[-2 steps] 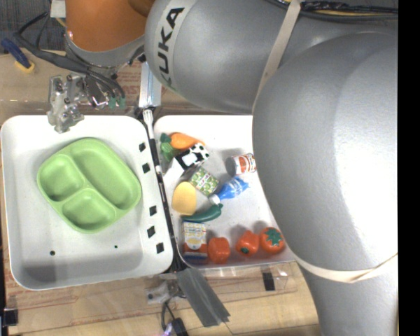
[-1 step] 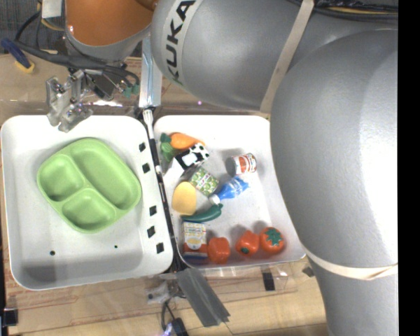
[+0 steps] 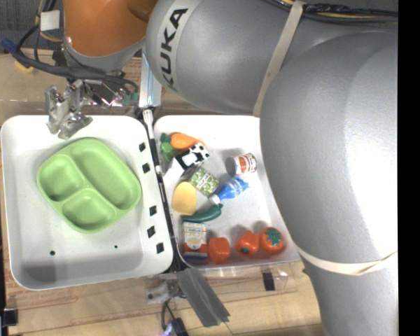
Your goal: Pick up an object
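Note:
My gripper [image 3: 66,117] hangs below the orange wrist band over the far left corner of the left bin [image 3: 28,257], just beyond a green three-part plate [image 3: 91,184]; I see nothing in it. The right bin [image 3: 266,187] holds several small things: a toy carrot [image 3: 184,141], a black-and-white piece [image 3: 192,156], a red can [image 3: 244,164], a blue bottle [image 3: 231,187], a yellow lemon [image 3: 185,199], a small carton [image 3: 194,235] and red toy vegetables [image 3: 247,242] along the near wall. The grey arm covers the right bin's right side.
The arm's big grey links [image 3: 322,117] span the top and right of the view. Black clips [image 3: 154,212] run along the wall between the bins. Cables [image 3: 28,54] lie on the bench behind the left bin. White floor of the left bin shows in front of the plate.

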